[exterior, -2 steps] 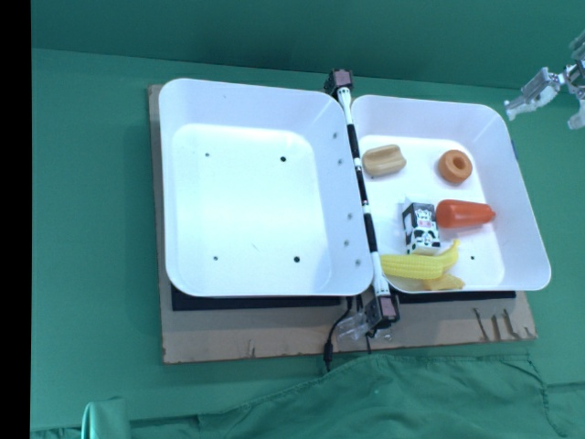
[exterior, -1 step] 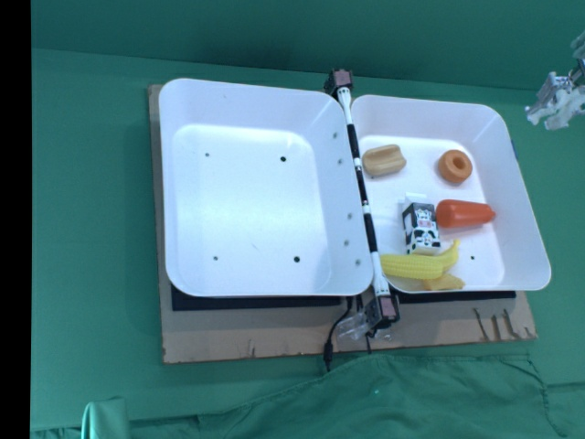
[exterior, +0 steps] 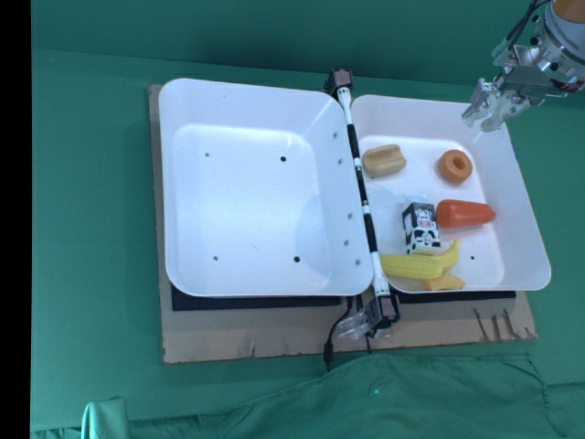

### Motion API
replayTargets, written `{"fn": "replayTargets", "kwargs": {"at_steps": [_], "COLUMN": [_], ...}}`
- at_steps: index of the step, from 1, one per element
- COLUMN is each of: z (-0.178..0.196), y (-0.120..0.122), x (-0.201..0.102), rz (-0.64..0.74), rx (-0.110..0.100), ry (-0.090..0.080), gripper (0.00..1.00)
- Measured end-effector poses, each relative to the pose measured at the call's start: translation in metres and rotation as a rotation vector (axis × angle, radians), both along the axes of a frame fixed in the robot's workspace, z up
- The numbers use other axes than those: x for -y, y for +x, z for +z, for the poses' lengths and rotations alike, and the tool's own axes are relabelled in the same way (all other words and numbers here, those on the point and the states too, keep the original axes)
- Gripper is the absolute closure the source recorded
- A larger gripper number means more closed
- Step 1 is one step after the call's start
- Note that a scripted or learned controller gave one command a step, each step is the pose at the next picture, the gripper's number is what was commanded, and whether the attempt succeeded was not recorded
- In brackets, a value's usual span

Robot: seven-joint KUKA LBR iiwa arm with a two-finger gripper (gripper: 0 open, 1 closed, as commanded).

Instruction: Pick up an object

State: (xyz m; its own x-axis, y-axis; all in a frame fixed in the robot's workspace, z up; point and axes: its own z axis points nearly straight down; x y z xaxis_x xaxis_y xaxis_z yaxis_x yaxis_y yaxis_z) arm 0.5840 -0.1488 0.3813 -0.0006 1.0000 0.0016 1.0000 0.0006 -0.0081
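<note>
Nearest the camera, a fold of green cloth (exterior: 366, 401) lies over the front of the bench, below the cardboard sheet (exterior: 274, 337) that carries both bins. A cable clip and connector (exterior: 370, 318) sit at the front end of the black-and-white divider rod (exterior: 358, 176) running between the bins.

The right bin (exterior: 526, 245) holds all the candidate objects. Against its front wall lies a yellow corn cob (exterior: 416, 265) with a banana (exterior: 445, 268) touching it; both are pressed close to the rim, which in my judgement leaves little room for fingers on that side. Just behind them stands a small cow-print carton (exterior: 420, 227), upright, with an orange carrot (exterior: 464, 213) just beside it to the right. Further back, a hot-dog bun (exterior: 384, 160) sits near the divider, and a ring doughnut (exterior: 454, 166) lies well apart from it towards the right wall. These two lie free of neighbours and appear the easier picks.

The left bin (exterior: 183, 108) shows bare floor with a few dark specks.

Farthest back, the gripper (exterior: 489, 106) hangs over the far right corner of the right bin, tilted inward. Its fingers stand parted with nothing between them. No object is lifted; the pick is not yet made. The doughnut is the nearest object to the gripper.
</note>
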Motion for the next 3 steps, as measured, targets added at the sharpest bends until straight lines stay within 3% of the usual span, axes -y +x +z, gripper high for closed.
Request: {"fn": "replayTargets", "kwargs": {"at_steps": [1, 2, 3], "z": [-0.03, -0.093, -0.1], "y": [0.059, 0.1, 0.111], "x": [-0.066, -0.113, -0.202], "rz": [0.003, 0.001, 0.005], "rx": [0.009, 0.002, 0.009], "ry": [-0.002, -0.001, 0.0], "gripper": [1.0, 1.0, 1.0]}}
